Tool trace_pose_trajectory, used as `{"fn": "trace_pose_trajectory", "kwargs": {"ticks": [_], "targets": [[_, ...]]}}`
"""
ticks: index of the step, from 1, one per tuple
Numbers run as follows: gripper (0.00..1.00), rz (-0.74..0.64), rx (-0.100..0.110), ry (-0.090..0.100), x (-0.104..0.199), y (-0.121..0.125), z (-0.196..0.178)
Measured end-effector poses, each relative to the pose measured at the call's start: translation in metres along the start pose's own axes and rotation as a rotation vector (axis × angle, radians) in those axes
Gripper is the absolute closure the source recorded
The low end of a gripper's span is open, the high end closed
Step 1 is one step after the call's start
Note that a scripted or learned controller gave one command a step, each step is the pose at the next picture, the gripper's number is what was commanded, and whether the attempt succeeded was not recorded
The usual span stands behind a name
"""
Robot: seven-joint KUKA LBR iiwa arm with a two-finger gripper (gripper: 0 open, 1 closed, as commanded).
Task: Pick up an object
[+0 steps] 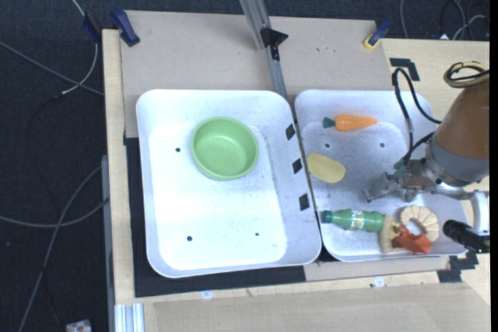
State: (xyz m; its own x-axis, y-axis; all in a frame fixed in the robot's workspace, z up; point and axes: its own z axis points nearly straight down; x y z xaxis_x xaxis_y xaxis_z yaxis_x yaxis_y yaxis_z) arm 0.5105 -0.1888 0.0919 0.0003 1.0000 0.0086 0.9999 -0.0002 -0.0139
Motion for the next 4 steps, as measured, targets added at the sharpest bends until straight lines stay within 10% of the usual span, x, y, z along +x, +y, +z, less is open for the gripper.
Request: {"fn": "trace_pose_trajectory", "kwargs": {"ticks": [1, 4], "targets": [[1.00, 0.000, -0.010, -0.002, 0.000, 0.002, -0.016], [1.00, -0.003, -0.021, -0.010, 0.016, 0.016, -0.144]]}}
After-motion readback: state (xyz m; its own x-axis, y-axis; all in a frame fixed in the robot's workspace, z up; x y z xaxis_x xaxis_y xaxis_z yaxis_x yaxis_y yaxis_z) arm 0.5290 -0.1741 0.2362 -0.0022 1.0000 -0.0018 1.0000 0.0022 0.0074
